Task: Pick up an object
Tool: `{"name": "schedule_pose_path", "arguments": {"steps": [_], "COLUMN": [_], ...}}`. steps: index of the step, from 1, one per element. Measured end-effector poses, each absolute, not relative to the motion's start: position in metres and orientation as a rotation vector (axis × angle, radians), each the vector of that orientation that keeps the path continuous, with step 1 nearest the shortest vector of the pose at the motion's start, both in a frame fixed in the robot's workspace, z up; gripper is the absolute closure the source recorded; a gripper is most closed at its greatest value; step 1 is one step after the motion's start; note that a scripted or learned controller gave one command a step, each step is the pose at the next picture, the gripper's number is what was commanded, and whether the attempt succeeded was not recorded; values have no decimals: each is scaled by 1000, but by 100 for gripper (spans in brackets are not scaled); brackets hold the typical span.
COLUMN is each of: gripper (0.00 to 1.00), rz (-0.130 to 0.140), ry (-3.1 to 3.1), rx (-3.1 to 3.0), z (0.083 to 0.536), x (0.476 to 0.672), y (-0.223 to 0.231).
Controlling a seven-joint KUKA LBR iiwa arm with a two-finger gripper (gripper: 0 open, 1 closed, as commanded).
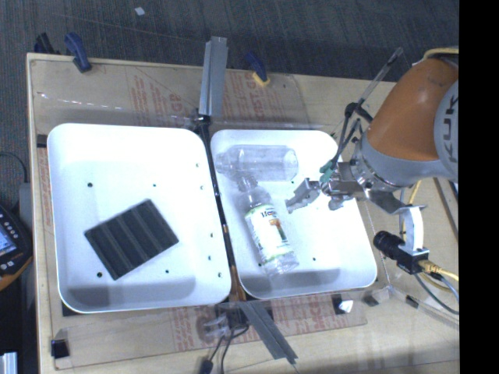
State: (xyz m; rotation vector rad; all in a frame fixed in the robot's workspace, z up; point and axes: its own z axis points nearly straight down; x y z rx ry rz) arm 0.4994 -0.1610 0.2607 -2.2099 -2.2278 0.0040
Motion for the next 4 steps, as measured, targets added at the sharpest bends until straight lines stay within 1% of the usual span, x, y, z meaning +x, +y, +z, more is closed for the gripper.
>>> {"name": "schedule_pose_path", "arguments": {"steps": [1, 2, 3, 4], "gripper": [0, 0, 100, 100], "rz": [5, 9, 4, 1], "ry": [-2379, -2507, -2515, -2525], "rx": [-2046, -1906, -1896, -1866], "z": [152, 93, 103, 192], "x": [556, 547, 549, 621], "y": [-139, -122, -119, -70]}}
